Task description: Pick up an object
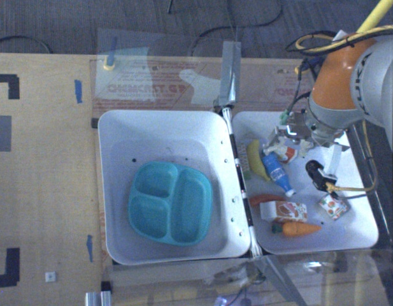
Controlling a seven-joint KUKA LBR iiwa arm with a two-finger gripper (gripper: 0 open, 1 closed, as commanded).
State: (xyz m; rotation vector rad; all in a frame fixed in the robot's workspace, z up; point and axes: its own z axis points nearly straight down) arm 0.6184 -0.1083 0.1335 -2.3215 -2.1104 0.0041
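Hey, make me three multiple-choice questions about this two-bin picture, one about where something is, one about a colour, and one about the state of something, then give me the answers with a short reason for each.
1. Where does the divided tray lie?
A. In the left bin
B. In the right bin
C. On the bench outside the bins

2. What colour is the carrot-shaped toy near the front of the right bin?
A. Green
B. Orange
C. Purple

3. How does the blue bottle rest?
A. Standing upright
B. Lying on its side
C. Hanging from the arm

Answers:
1. A, the teal tray sits on the floor of the left bin.
2. B, its body is plainly orange.
3. B, it lies flat on the bin floor, beside the yellow banana, below the gripper.
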